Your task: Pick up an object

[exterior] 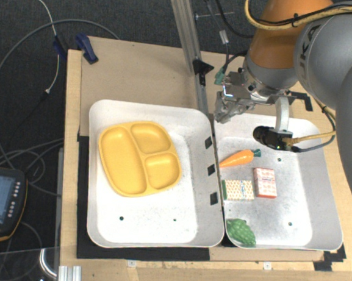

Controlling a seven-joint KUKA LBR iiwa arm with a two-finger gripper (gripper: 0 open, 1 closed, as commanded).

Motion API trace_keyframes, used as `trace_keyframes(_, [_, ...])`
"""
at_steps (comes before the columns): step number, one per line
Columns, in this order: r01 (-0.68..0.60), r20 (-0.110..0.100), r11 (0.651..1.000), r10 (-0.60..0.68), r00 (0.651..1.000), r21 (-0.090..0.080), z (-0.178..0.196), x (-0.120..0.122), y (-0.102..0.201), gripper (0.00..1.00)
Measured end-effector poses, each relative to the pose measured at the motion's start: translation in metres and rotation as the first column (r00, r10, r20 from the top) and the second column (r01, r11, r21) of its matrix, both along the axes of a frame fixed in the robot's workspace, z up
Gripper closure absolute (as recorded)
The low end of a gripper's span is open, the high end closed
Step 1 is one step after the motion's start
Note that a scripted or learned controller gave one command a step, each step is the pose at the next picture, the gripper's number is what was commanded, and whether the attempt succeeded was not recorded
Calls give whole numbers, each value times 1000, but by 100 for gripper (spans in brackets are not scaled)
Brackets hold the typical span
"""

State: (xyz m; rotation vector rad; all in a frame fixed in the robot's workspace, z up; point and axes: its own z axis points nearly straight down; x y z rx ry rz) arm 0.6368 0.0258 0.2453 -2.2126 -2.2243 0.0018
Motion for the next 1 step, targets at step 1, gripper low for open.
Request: trace_keyframes(1, [-1,0,1000,1,1000,1,-9,-8,61,100])
